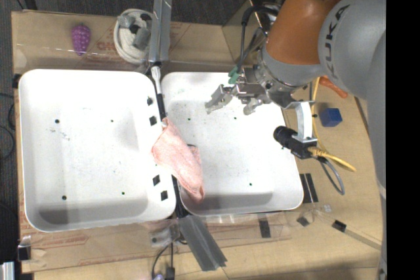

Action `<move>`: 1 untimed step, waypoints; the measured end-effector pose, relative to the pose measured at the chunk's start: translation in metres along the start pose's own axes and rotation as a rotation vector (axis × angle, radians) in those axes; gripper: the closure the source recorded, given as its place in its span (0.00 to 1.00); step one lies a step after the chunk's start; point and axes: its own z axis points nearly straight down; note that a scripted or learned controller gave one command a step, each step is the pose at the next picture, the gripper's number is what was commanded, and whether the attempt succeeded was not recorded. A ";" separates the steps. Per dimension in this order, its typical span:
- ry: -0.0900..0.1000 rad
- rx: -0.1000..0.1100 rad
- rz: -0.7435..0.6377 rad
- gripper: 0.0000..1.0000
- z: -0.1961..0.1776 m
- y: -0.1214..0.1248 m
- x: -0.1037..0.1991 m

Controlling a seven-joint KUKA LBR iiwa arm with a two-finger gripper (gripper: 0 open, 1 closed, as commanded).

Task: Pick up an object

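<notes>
- gripper (pixel 231 100) up over right bin (pixel 282 197), top half; fingers spread open w/ nothing between
- pink cloth (pixel 178 160) draped over divider btwn bins, well apart from gripper
- purple toy (pixel 81 37) on bench, top left

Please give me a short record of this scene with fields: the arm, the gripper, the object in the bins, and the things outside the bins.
arm: grey KUKA arm with orange band, reaching in over the right shallow white bin
gripper: two-finger gripper above the upper part of the right bin, nothing seen between its fingers
object: crumpled pink cloth, draped across the rims between the left shallow white bin and the right bin
outside, top left: small purple grape-like toy
outside, right: small blue block
</notes>
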 end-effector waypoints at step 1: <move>0.000 0.001 -0.159 0.00 0.122 0.005 -0.023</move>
